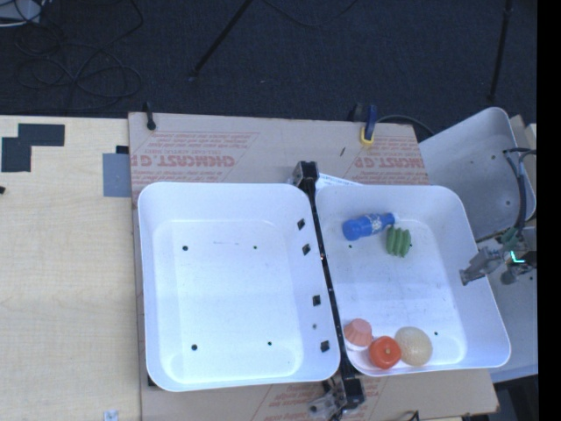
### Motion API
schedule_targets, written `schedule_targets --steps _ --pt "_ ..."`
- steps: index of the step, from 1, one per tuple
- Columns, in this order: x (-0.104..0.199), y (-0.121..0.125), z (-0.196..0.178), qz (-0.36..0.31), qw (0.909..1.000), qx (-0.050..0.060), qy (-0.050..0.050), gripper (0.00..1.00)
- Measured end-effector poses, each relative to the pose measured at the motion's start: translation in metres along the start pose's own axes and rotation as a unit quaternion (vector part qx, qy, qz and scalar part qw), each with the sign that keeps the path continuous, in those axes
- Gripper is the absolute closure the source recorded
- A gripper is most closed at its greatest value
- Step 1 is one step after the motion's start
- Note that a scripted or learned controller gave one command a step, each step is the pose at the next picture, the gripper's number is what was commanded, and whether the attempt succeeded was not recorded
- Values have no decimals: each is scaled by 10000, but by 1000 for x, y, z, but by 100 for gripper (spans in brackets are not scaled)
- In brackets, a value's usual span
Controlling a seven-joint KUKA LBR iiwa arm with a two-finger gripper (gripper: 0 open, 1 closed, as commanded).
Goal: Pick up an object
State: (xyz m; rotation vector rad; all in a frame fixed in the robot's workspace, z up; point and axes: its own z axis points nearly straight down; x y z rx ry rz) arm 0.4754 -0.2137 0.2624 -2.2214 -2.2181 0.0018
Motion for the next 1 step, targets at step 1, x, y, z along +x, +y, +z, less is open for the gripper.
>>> schedule_targets --steps 1 --pt "0 0 0 0 10000 0 0 0"
